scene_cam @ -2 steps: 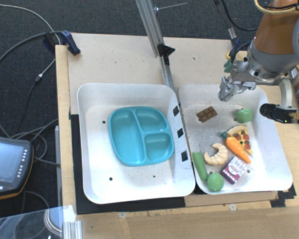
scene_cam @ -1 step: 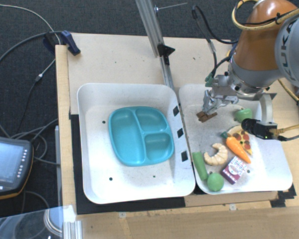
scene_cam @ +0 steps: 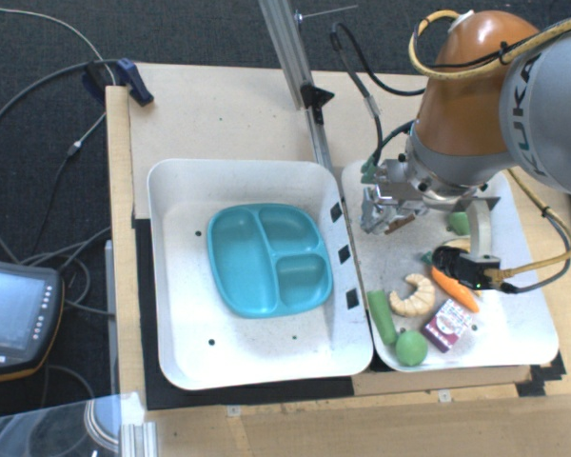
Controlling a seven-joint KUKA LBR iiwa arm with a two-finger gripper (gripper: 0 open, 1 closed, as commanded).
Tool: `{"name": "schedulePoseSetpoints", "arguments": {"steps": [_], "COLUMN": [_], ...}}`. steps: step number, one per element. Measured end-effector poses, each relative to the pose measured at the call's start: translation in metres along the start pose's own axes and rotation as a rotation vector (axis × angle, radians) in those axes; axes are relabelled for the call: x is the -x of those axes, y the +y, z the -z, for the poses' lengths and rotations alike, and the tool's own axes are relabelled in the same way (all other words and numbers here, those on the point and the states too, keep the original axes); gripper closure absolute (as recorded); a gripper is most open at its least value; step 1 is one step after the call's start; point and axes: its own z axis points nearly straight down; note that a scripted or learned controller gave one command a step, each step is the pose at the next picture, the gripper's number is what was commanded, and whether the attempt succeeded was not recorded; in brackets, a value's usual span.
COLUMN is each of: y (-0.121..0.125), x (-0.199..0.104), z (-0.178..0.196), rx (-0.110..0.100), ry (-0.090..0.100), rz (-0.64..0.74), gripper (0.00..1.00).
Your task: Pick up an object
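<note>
We see the arm (scene_cam: pixel 495 93) reaching in from the upper right of the frame, its orange band above the wrist, with the end effector (scene_cam: pixel 388 219) low over the upper left part of the right bin (scene_cam: pixel 542 327). Its metal fingers (scene_cam: pixel 373 212) point down toward the bin floor, but we cannot tell how far apart they stand, and we see nothing between them. The things to pick lie in the lower half of that bin, right of centre in the frame: a green cucumber (scene_cam: pixel 382 315) along the bin's left wall, a round lime (scene_cam: pixel 411 347) just below it near the bottom edge, a pale croissant (scene_cam: pixel 414 294) beside the cucumber, an orange carrot (scene_cam: pixel 454 288) to the right of the croissant, and a small pink box (scene_cam: pixel 448 326) under the carrot. A second small green piece (scene_cam: pixel 458 223) sits higher up, just right of the end effector, partly hidden by the arm. The left bin (scene_cam: pixel 171 255), in the middle of the frame, carries a teal tray (scene_cam: pixel 266 258) with three compartments. Both bins rest on the bench (scene_cam: pixel 219 112), and a grey pole (scene_cam: pixel 281 31) rises from the gap between them toward the top of the frame.
</note>
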Motion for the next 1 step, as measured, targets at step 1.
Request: {"name": "schedulePoseSetpoints", "arguments": {"steps": [1], "y": [-0.0205], "x": [-0.0433], "z": [-0.017], "rx": [-0.002], "ry": [0.0], "rz": [0.001], "gripper": [1.0]}}
